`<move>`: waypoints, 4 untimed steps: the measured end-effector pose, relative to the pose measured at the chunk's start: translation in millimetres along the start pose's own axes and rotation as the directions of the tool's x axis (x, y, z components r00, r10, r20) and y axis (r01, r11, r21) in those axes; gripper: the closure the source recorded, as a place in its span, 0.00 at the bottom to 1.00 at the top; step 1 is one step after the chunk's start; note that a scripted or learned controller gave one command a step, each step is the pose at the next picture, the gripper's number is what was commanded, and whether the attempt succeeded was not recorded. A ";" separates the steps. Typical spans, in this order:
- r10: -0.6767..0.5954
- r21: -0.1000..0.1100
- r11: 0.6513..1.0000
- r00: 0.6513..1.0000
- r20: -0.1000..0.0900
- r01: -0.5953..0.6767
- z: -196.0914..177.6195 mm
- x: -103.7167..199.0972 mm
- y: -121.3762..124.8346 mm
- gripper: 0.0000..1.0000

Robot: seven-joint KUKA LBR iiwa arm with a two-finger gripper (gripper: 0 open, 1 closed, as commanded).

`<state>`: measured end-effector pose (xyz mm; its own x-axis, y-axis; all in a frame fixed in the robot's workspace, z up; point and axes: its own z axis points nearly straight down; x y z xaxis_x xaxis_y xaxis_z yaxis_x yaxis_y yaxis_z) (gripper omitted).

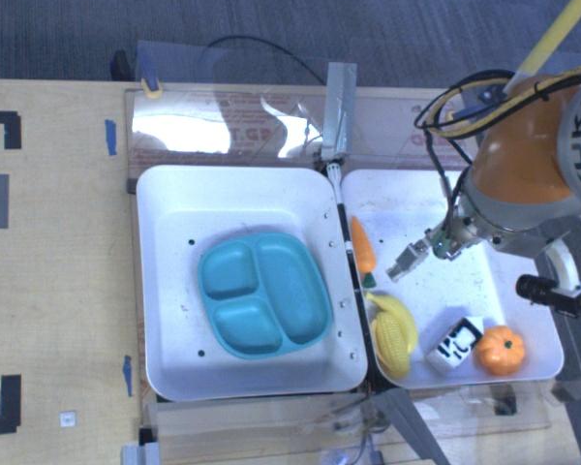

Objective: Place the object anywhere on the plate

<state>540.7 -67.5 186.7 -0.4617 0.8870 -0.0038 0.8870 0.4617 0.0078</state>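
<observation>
Blue plate [264, 294] in left bin [165, 260], carrot [363, 247], corn [392, 332], orange [501, 350] in right bin [537, 356], claw [407, 260] above

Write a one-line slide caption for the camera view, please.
Gripper hovers in right bin near carrot; blue plate waits in left bin.

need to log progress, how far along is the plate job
Nothing looks done yet: the blue plate in the left bin carries no object. In hand: the gripper hangs over the right bin near the carrot, with nothing visibly between its fingers. Left to do: grasp one item, the carrot, corn, orange or small black-and-white block, carry it across and set it on the plate.
</observation>
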 end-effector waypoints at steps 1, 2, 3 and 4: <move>-0.041 0.004 0.999 0.999 -0.005 0.041 2.7 40.8 86.5 0.00; -0.037 -0.001 0.999 0.999 0.002 0.037 -8.9 36.8 86.2 1.00; -0.038 -0.006 0.999 0.999 0.006 0.038 -19.6 36.1 87.5 1.00; -0.103 0.005 0.995 0.995 -0.005 0.103 3.9 74.4 145.5 1.00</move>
<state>635.5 65.7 183.7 -0.5505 0.8348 0.0001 0.8348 0.5505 0.0023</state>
